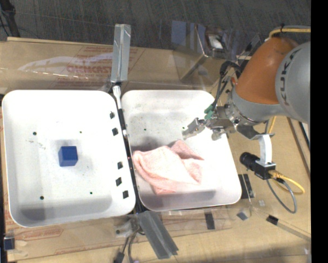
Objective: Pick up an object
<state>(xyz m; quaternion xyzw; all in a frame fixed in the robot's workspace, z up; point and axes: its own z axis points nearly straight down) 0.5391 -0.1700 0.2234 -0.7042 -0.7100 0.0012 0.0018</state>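
The gripper (192, 128) hangs empty, fingers apart, above the right bin (218, 193), so grasping looks unstarted; next, descend onto the pink cloth (166, 169).

arm (278, 75) cut off at right edge

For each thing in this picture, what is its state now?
pink cloth: crumpled, lying in the right bin, not held.
blue cube: resting flat in the left bin, alone.
gripper: above the right bin, just beyond the cloth, holding nothing.
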